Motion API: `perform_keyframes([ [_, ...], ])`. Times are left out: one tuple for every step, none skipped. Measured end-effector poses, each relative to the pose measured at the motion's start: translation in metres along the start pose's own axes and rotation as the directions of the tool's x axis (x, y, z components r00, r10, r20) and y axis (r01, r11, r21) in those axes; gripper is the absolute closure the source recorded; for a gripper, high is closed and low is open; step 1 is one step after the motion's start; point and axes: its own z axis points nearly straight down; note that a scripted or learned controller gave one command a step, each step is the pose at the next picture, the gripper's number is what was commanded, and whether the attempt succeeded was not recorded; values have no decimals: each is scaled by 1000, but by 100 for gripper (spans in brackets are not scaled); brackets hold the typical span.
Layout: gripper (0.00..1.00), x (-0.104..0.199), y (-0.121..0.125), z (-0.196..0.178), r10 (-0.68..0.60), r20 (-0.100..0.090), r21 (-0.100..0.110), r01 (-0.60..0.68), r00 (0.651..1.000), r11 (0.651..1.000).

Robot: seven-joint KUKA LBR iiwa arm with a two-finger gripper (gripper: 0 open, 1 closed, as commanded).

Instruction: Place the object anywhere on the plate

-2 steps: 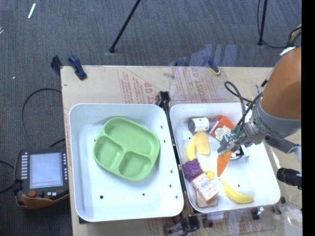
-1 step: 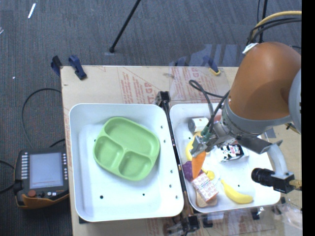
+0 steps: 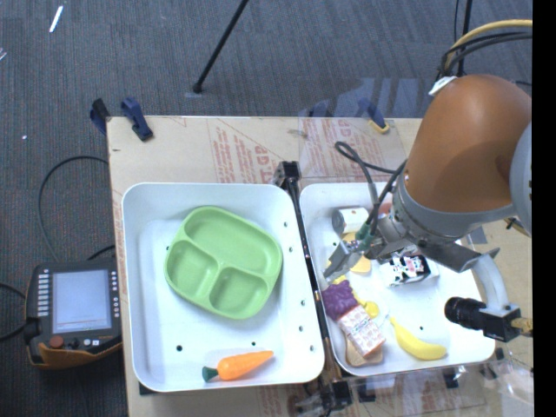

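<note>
A green three-compartment plate (image 3: 224,261) lies in the left white bin (image 3: 143,233), with nothing on it. My gripper (image 3: 339,261) hangs over the left part of the right bin (image 3: 469,341), just above a purple toy (image 3: 339,298) and beside small yellow pieces (image 3: 360,266). The large orange wrist hides much of that bin's back half. Nothing shows in the gripper's grasp.
An orange carrot toy (image 3: 241,365) lies at the front of the left bin. The right bin holds a banana (image 3: 419,342), a red-and-white carton (image 3: 361,332), a cow-patterned box (image 3: 407,268) and a grey-white item (image 3: 350,220). A pendant (image 3: 76,304) sits left of the bench.
</note>
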Motion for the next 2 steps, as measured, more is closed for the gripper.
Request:
perform_keyframes([
  [100,0,1,-8,-1,-2,4,1,1000,1000],
  [100,55,52,10,196,1,3,-196,981,981],
])
